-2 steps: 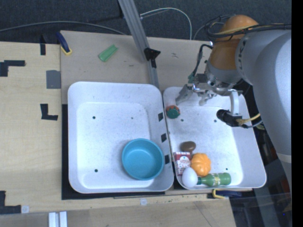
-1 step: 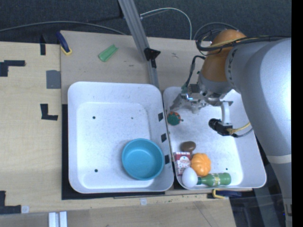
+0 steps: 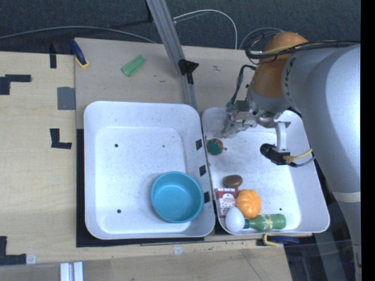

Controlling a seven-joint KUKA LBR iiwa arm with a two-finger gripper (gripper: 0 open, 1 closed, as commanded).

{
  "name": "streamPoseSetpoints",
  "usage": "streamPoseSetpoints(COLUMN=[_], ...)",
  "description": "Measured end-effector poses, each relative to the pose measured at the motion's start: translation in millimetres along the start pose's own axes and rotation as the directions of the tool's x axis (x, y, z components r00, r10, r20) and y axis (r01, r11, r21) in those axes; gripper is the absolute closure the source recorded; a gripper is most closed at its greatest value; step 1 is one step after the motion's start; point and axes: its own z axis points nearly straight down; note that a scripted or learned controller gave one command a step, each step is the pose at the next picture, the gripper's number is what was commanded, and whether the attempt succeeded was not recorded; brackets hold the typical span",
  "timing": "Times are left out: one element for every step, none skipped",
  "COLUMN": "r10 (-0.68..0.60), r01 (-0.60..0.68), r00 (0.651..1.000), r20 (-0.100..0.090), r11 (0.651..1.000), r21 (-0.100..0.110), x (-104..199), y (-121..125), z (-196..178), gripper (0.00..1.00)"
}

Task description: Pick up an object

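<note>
The hand (image 3: 234, 123) is hovering in the right bin's (image 3: 304, 157) far corner, just above and beside a small green ball (image 3: 215, 147).

The ball is lying near that bin's left wall, apart from the other things; it is looking light, round and likely to roll, so gripping it across its middle is seeming the best choice. Whether the hand's parts are spread or closed cannot be told, and nothing is showing between them. Nearer the camera, one brown lump (image 3: 232, 181), one red carton (image 3: 225, 201), one orange (image 3: 248, 202), one egg (image 3: 234, 220) and one green bottle (image 3: 266, 222) are crowding together. The left bin (image 3: 117, 122) is holding one blue bowl (image 3: 176, 196). One green block (image 3: 133, 65) is lying on the surface (image 3: 35, 157).
</note>
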Motion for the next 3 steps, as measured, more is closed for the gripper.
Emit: streamPoseSetpoints(r10=[0.002,0.001,0.002], r01=[-0.002,-0.001,-0.002], r00=[1.000,1.000,1.000], r20=[0.000,0.000,0.000], r11=[1.000,1.000,1.000], r21=[-0.005,-0.007,-0.007], x=[-2,5,-2], y=[5,11,14], z=[-44,-91,-137], gripper=[1.00,1.00,1.00])
